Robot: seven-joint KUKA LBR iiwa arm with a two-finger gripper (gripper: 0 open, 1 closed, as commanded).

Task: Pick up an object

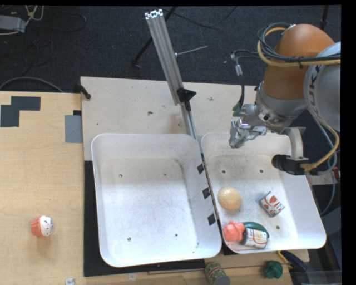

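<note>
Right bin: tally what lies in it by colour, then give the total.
Tan ball: 1
Red-and-white can: 1
Red-capped bottle: 1
Total in the right bin: 3

A robotics lab: an arm (300,72) over a plywood bench (128,106) with two white bins (144,200), cables (33,14) trailing on dark carpet.

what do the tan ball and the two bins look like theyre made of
Tan ball: matte, faintly dimpled surface, probably foam or soft plastic; hard to tell. Left bin and right bin: white moulded plastic, judging by rounded corners and slight sheen, scuffed with grey specks.
</note>
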